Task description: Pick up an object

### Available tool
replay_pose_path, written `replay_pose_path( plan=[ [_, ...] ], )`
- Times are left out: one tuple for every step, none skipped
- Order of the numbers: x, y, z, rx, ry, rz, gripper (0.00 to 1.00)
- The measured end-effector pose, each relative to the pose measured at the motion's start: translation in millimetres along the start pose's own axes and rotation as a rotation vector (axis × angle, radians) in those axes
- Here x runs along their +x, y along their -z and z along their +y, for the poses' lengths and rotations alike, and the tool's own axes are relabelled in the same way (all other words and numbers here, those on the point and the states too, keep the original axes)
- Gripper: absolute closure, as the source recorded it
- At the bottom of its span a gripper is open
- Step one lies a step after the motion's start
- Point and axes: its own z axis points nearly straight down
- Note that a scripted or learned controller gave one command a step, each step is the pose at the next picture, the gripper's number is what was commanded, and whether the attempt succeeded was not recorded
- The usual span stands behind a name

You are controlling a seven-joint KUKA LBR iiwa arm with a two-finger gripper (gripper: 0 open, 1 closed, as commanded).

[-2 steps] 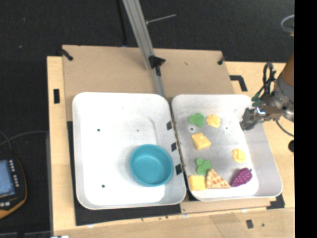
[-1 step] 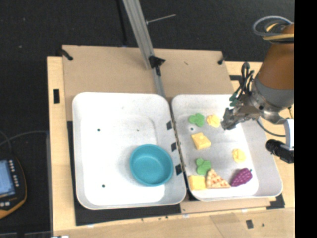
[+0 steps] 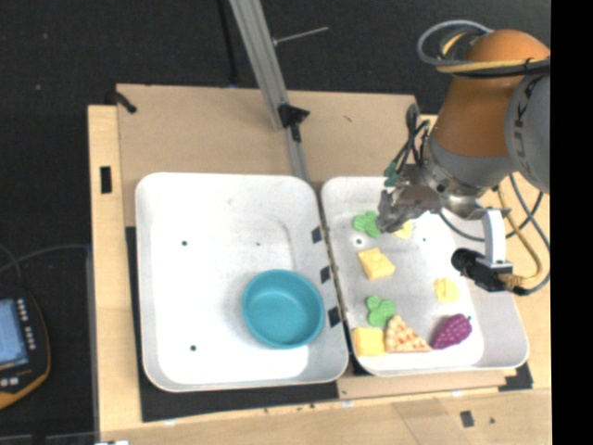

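Observation:
My gripper [image 3: 397, 213] hangs low over the back of the right bin [image 3: 491, 341], its tip close to a green toy [image 3: 367, 222] and a small yellow piece [image 3: 404, 232]. A yellow cheese wedge [image 3: 375, 264] lies just in front of it. Further forward lie a green broccoli piece [image 3: 378, 310], a yellow block [image 3: 368, 342], a pizza slice [image 3: 404, 336], purple grapes [image 3: 451, 330] and a small yellow piece [image 3: 447, 290]. I see nothing between the fingers.
The left bin [image 3: 185, 221] holds a blue bowl [image 3: 282, 308] near its front right corner. A grey metal pole [image 3: 267, 63] slants in from the back to the gap between the bins. Cables hang by the arm at the right.

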Motion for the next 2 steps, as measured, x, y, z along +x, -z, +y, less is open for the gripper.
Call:
replay_pose_path(
  plan=[
    [54,-5,21,0.001,0.000,0.001,1.00],
    [114,-6,32,0.000,0.001,0.001,1.00]
  ],
)
